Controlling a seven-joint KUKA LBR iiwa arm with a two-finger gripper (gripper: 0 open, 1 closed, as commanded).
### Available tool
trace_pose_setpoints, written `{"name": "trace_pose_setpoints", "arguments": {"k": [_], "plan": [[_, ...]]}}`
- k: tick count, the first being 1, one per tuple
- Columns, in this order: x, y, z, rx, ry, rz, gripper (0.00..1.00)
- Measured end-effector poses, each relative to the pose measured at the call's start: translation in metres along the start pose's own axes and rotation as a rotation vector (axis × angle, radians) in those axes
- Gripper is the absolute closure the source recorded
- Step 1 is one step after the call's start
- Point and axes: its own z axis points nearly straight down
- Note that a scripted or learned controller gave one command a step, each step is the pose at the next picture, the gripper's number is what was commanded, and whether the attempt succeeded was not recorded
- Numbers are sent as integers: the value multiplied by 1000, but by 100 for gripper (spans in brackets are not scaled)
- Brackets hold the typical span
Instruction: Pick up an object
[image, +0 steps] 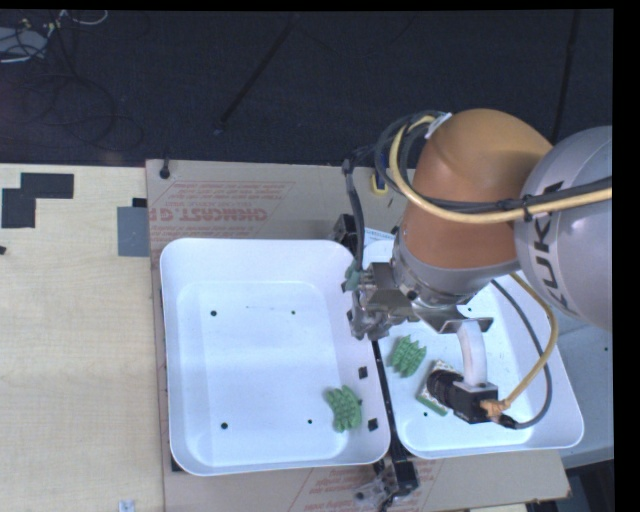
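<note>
Over the seam between the two bins hangs the gripper (372, 318), at the right bin's (560, 425) left edge; can't tell open or shut. One green object (406, 356) lies just beside it in the right bin, another green piece (343, 407) near the left bin's (190, 350) bottom-right corner.

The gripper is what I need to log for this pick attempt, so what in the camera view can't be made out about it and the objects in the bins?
- Gripper: dark and small under the orange wrist band; finger state unreadable.
- Right bin: its upper part is covered by the arm.
- Green object in the right bin: too small to identify.
- Green object in the left bin: shape blurred.
</note>
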Motion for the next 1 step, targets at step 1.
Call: {"name": "trace_pose_setpoints", "arguments": {"k": [1], "plan": [[54, 11, -73, -18, 4, -8, 100]]}}
